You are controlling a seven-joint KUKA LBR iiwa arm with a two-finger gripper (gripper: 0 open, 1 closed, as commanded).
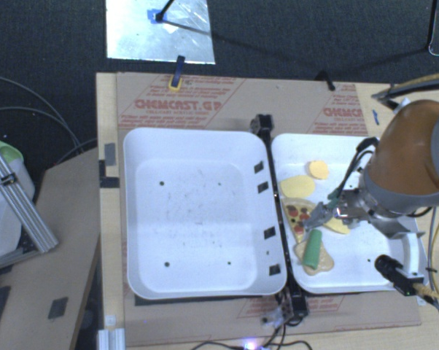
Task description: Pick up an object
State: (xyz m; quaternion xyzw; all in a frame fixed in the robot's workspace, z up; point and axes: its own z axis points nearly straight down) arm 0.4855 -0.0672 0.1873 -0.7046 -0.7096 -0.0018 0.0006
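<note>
Plainly no concern at the left bin [168, 195]; across the divider, in the right bin [365, 268], a tight cluster to choose from: pizza slice [300, 216], green piece [313, 245] lying on a tan slab [318, 262], yellow wedge [338, 227], all near or touching. Further right, low over that cluster, just beside slice and wedge, the gripper [323, 214], with no telling how wide it stands or whether anything is caught in it. Could easily skate off such flat pieces, shove neighbours aside, pinch two at once or close on air.
</note>
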